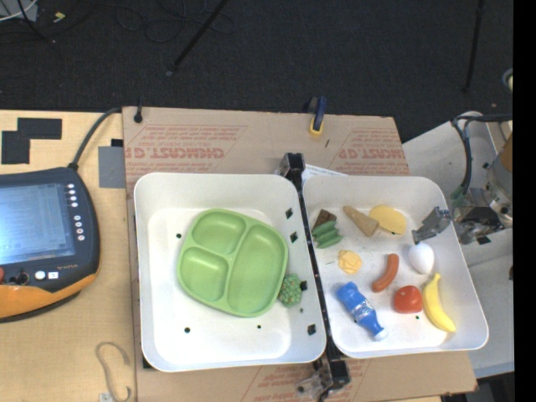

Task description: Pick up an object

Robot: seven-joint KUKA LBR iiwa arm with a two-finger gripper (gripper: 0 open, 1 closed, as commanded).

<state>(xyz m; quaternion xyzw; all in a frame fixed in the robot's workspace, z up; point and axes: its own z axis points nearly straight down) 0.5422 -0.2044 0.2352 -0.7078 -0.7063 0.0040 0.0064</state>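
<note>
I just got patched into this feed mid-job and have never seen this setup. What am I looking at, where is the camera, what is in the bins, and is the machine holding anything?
One fixed camera looks down at a slant on a bench with two shallow white bins. The left bin holds a green divided plate with a small green bunch of toy grapes beside it. The right bin holds toy food: a banana, a tomato, an egg, a sausage, a lemon and a blue bottle. The robot arm reaches in from the right; its hand is over the right bin's upper right corner, near the egg. Nothing visible is between its fingers.
</note>
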